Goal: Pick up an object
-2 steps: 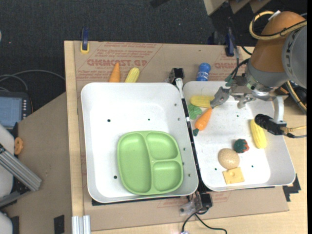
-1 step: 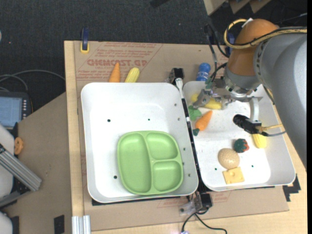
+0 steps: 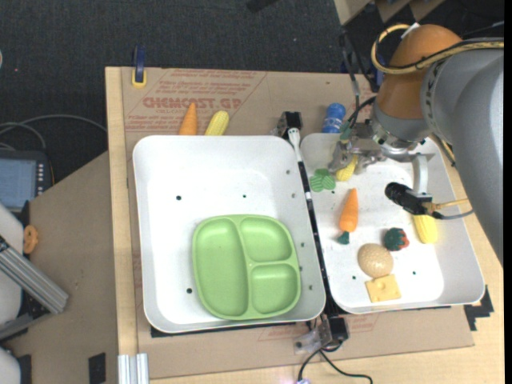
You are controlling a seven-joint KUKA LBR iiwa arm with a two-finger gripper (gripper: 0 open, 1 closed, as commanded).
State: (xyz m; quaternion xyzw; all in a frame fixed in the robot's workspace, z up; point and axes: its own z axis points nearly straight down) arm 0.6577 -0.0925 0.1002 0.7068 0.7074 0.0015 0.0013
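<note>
Brown bench (image 3: 200, 94) with two white bins (image 3: 160, 174), carrot (image 3: 188, 120), corn (image 3: 217, 123)

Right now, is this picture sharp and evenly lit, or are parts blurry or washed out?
In the camera view the light is soft and even; the white bins look bright but keep their edges. The green tray casts only a faint shadow. The grey arm, close to the lens, looks soft and oversized. Small toys like the carrot are coarse and low in detail.

Arm (image 3: 472, 94): grey rounded casing, orange band (image 3: 416, 54) above wrist, yellow cable looped over band, silver metal hand (image 3: 352, 154) assy.
</note>
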